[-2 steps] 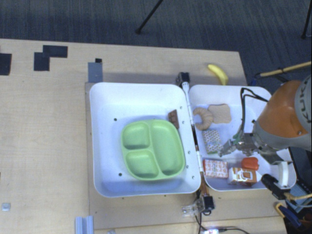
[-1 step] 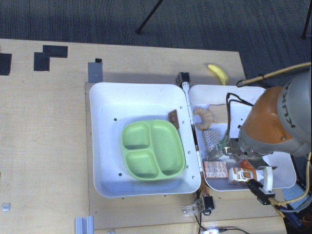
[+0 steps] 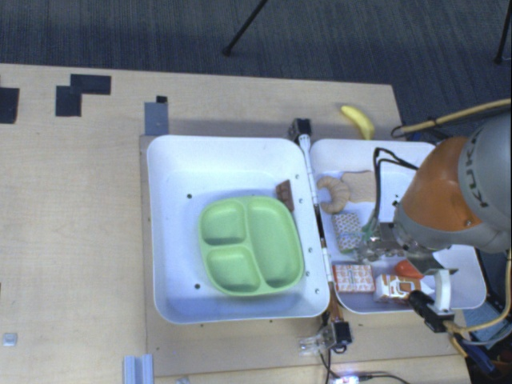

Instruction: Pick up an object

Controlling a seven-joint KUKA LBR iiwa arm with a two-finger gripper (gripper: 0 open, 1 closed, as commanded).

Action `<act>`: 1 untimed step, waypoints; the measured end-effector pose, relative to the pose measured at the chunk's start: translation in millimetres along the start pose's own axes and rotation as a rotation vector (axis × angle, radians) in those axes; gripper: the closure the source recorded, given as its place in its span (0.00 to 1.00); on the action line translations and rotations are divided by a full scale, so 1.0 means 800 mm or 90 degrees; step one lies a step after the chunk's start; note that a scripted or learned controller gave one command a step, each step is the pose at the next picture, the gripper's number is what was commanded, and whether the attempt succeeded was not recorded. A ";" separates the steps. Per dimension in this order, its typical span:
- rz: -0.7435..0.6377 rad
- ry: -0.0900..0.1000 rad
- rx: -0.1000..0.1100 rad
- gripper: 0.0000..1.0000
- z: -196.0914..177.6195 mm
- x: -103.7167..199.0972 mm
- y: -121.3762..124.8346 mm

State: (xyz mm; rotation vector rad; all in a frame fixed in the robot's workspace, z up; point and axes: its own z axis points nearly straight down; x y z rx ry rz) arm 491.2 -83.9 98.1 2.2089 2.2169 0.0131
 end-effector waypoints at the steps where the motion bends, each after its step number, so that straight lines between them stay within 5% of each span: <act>1: 0.000 0.000 0.000 0.00 0.000 0.000 0.000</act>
